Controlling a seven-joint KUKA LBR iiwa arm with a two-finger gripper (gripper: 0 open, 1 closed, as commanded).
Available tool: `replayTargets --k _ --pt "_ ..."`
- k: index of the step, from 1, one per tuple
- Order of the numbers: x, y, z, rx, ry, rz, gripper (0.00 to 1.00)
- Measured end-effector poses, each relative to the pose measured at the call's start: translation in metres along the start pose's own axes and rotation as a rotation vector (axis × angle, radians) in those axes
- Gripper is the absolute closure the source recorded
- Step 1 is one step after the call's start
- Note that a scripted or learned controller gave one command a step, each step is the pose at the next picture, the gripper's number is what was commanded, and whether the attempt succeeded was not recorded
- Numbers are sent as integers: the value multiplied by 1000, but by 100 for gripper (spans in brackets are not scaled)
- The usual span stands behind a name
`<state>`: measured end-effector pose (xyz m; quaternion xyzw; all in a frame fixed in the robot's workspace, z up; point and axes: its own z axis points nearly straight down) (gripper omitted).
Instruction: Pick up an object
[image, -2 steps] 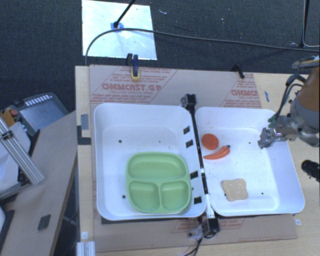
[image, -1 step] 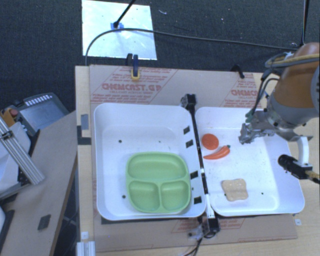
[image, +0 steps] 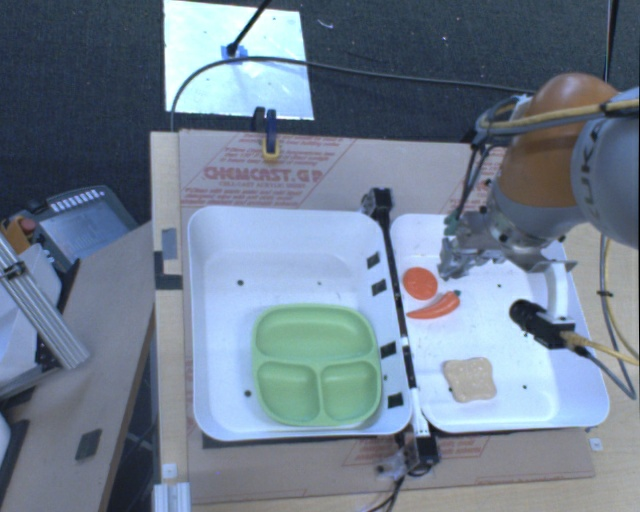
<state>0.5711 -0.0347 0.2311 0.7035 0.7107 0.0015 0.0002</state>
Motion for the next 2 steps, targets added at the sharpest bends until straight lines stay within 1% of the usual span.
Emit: replayTargets --k 1,2 --pt "42 15 5 0 0 1 100" --pt "97 29 4 0 0 0 100"
